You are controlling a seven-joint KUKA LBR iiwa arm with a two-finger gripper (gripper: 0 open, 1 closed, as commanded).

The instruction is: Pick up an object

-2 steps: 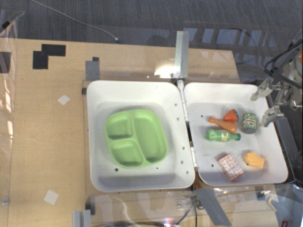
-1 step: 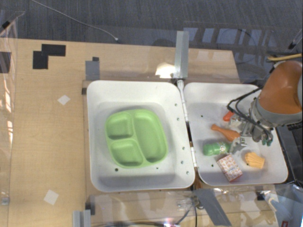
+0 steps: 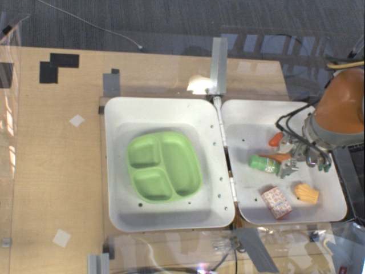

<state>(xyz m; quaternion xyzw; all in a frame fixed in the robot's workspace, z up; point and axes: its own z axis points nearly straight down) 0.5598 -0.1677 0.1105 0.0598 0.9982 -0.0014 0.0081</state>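
Note:
In the right bin (image 3: pixel 245 124) lie several small items. A green bottle-shaped toy (image 3: pixel 262 163) rests on its side, with an orange carrot-like piece (image 3: pixel 270 157) touching its upper edge. A red piece (image 3: pixel 276 140) lies just beyond them. A yellow corn-like toy (image 3: pixel 307 193) and a pink patterned box (image 3: pixel 276 202) sit near the front wall. My gripper (image 3: pixel 292 164) hangs low at the right end of the green toy and the orange piece, and its body hides part of them. The grey arm with its orange band (image 3: pixel 344 100) reaches in from the right.
The left bin (image 3: pixel 114 153) holds a green divided plate (image 3: pixel 164 167) lying flat in its middle. A metal post (image 3: pixel 219 67) stands behind the seam between the bins. Black cables (image 3: pixel 288 121) loop near the wrist over the right bin.

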